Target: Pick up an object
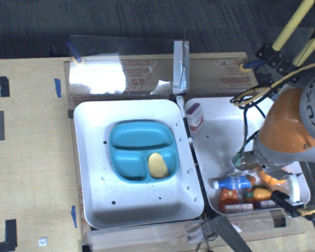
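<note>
My gripper (242,163) hangs low over the front part of the right bin (221,130), under the orange band of the arm (286,126). Just below it lies a clear bottle with a blue label (233,183), on its side. A red packet (230,199) and a small orange item (262,193) lie in front of the bottle, and another orange piece (273,179) sits to its right. A small white and maroon carton (195,117) stands at the bin's back left corner. The wrist hides what is directly beneath the gripper.
The left bin (90,152) holds a blue divided tray (139,137) with a yellow egg-shaped object (157,165) in its front right compartment. A clear divider wall (180,69) rises behind the bins. Cables (256,94) loop behind the arm.
</note>
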Motion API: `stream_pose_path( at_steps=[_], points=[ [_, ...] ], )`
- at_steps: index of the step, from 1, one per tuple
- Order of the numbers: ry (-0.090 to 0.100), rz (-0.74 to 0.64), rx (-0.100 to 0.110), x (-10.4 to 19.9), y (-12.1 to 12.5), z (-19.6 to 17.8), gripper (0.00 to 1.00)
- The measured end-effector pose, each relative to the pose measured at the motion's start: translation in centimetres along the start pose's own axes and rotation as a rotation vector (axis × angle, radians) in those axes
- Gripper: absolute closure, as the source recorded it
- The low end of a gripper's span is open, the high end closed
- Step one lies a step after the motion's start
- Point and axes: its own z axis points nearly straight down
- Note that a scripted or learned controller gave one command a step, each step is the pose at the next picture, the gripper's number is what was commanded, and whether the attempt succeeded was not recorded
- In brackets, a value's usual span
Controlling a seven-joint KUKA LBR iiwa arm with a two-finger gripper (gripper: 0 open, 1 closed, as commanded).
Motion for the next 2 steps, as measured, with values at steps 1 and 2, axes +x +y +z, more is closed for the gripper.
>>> stream_pose_path(
  at_steps=[1, 2],
  points=[
    [0.0, 0.0, 0.001, 0.0, 0.0, 0.0, 0.0],
    [0.009, -0.003, 0.023, 2.7, 2.5, -8.6, 0.0]
  ],
)
